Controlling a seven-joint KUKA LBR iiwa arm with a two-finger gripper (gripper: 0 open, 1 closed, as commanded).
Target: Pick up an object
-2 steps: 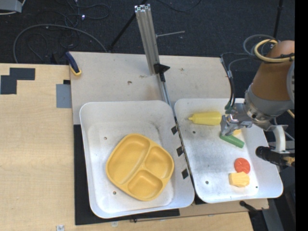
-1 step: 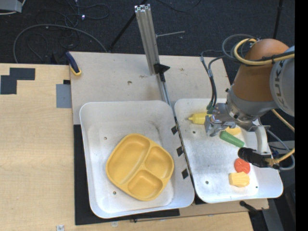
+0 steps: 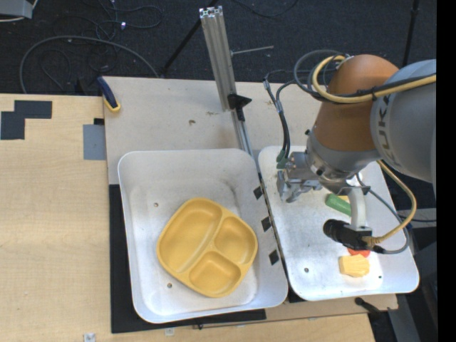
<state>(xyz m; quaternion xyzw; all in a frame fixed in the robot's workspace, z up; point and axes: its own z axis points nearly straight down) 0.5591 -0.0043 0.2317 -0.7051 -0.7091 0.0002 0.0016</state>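
Reaching down over the right bin (image 3: pixel 314 251), the tool (image 3: pixel 291 189) (grip unclear) hovers.

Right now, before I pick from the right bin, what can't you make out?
- The green thing, camera view: mostly covered by the arm, shape unclear.
- The red thing, same view: just a sliver shows above the yellow block.
- Far end of the right bin: hidden under the arm.

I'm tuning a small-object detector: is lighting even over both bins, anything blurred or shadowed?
Camera view: light is soft and even over the left bin and right bin; the yellow plate is sharp, with only faint shadow; the gripper is small and cluttered, hard to read; the floor behind is dark.
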